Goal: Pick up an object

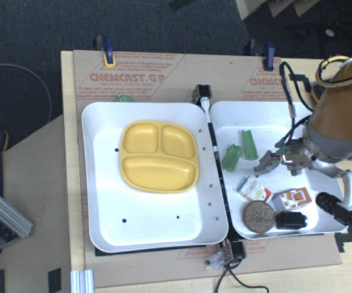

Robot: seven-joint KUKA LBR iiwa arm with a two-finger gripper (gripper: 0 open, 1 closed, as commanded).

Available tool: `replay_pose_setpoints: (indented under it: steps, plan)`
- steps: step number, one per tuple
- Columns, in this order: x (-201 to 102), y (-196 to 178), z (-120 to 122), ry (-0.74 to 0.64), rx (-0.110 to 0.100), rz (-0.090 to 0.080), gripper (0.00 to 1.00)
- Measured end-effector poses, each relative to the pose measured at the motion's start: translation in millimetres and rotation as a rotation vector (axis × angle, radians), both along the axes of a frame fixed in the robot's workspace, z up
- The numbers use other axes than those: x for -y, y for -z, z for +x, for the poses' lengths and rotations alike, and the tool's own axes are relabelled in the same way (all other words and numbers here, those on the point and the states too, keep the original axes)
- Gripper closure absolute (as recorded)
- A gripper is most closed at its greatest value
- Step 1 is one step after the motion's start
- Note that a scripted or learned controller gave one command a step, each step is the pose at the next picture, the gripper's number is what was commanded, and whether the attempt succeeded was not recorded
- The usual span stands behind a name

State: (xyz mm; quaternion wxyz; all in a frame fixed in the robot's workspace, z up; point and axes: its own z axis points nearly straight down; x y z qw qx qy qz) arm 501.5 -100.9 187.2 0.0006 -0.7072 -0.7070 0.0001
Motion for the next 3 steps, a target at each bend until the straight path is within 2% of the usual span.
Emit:
replay_pose_setpoints:
  steps: [1, 2, 3]
  plan:
    - [0.0, -10.6, 0.7, 0.000, 0.003, -0.001, 1.00]
    - [14.2, 80.8, -26.0, 0.003, -0.011, 0.002, 1.00]
    - [-62.5, -1.7, -20.4, -0.009, 0.010, 0.002, 1.00]
